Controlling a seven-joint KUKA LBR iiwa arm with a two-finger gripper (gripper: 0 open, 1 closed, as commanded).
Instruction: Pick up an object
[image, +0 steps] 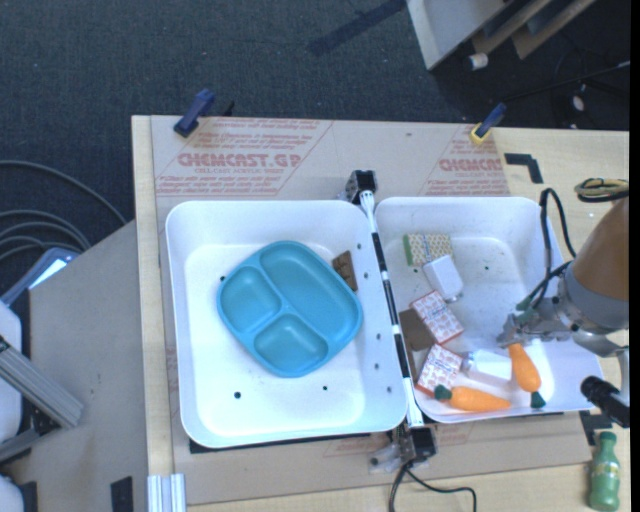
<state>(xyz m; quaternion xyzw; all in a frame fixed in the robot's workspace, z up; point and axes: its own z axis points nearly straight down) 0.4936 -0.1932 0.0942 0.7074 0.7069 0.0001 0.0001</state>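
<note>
1. Writing – "CHEMCAST GP" printed in red on the brown sheet (250, 155) behind the left bin, and again behind the right bin, partly cut off
2. Left bin (195, 330): smooth white plastic, rounded corners, holds a blue three-compartment tray (288, 307) lying tilted, with a small brown piece (345, 268) touching its upper right edge
3. Right bin (500, 215): green-patterned square packet (428, 247), white block (443, 275) just below it, two red-checked cards (438, 315) (438, 368), a brown flat piece (412, 322) by the divider
4. Two orange carrot-shaped toys – one (476, 399) lying along the front wall, one (524, 367) upright-ish near the right wall
5. Tool (527, 330) sits low at the right bin's right side, just above the second carrot; cannot tell how far open it is or whether it has hold of anything
6. Open room: back centre of the right bin is bare; objects crowd the front and left
7. Green bottle (604, 473) stands on the surface (145, 330) outside the bin's front right corner; blue clamp (193, 113) and yellow clamp (487, 122) at the back edge
</note>
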